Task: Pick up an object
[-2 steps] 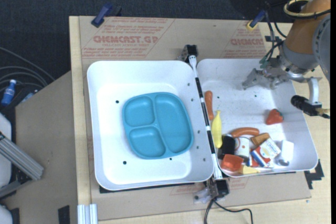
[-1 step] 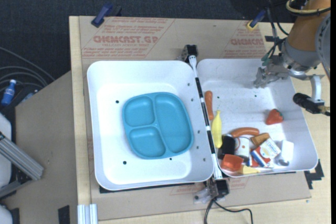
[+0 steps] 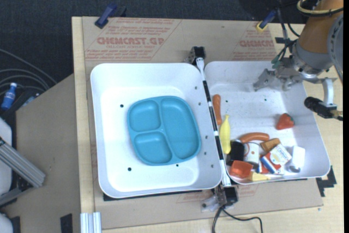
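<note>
**Gripper low over far end of right bin**

Where the grey arm [image 3: 316, 35] reaches in from the right, its gripper [image 3: 271, 80] hangs over the right bin [image 3: 240, 71] — finger state cannot be told; two smooth white bins; the left bin [image 3: 109, 117] bears one glossy blue three-compartment tray [image 3: 162, 129]; toy food heaped at the near corner — one yellow banana [image 3: 224, 131], one red strawberry [image 3: 284, 121] apart.

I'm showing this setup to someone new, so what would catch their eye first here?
Probably the blue divided plate, sitting alone in the middle of the left bin. Next, the jumble of small toy foods crowded into the right bin's near corner, with a red strawberry-like piece lying apart. The end effector hangs over that bin's far end.
</note>
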